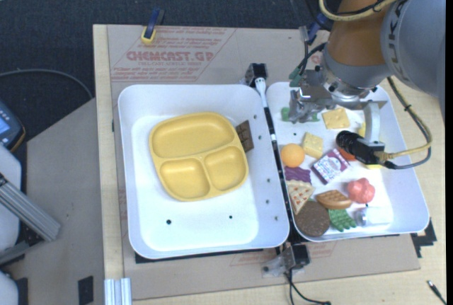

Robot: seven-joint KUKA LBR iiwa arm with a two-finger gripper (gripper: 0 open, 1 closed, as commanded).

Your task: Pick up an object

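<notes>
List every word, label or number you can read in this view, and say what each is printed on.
"CHEMCAST GP": large red letters on the brown paper-covered board under the bins; the last letters are faint.
Smaller red lines above and below it: too blurred to read.
Small purple-and-white packet in the right bin: print too small to read.

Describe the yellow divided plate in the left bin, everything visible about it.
The yellow divided plate looks like smooth moulded plastic with rounded corners and a raised rim. It has three compartments: one long one along the far side and two smaller ones on the near side. It lies flat, right way up, turned at a slant in the left bin. A small brown piece sits against its right edge. Nothing can be made out in its compartments.
</notes>
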